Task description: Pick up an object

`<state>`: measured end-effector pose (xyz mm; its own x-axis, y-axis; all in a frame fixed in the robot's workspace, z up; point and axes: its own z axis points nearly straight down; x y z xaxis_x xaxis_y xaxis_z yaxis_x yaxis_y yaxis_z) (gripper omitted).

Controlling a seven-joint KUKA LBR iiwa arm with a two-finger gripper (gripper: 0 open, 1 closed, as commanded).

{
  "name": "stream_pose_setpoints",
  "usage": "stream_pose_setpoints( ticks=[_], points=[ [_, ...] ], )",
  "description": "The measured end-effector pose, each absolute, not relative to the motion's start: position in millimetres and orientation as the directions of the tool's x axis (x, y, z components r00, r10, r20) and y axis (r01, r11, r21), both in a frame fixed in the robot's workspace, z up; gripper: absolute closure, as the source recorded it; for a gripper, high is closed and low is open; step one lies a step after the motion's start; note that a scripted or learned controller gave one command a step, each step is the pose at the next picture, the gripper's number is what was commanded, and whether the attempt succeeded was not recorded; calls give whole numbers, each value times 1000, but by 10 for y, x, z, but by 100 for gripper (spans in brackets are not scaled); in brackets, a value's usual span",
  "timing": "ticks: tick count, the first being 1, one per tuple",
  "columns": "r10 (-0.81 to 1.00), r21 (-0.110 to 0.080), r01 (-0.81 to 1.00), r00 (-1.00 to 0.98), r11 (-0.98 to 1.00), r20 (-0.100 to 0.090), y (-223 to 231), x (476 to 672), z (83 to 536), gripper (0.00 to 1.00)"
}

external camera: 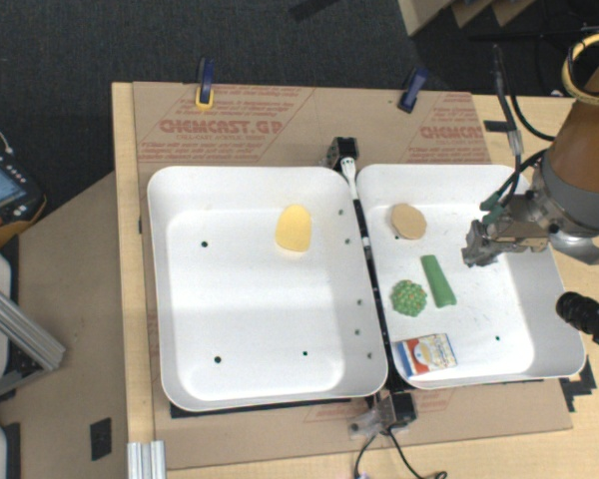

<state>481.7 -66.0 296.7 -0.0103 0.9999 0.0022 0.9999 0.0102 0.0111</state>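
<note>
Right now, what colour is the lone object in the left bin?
Pale yellow; the rounded object shows plainly in the camera view.

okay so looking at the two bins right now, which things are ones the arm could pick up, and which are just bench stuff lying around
Could be picked:
yellow piece, left bin
tan round piece, right bin
green stick
green bumpy ball
small printed packet
The gripper hovers over the right bin.

Bench stuff:
two blue clamps
cardboard sheet

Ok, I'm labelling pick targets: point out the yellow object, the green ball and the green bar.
yellow object point(294, 229), camera view, middle of its top face.
green ball point(409, 297), camera view, centre of its bumpy surface.
green bar point(438, 281), camera view, midway along its length.
</note>
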Motion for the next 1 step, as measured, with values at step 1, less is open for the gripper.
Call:
stream_pose_setpoints(
  ticks=[1],
  points=[
    [1000,3,1000,-7,7,1,-132,4800,2979,100]
  ],
)
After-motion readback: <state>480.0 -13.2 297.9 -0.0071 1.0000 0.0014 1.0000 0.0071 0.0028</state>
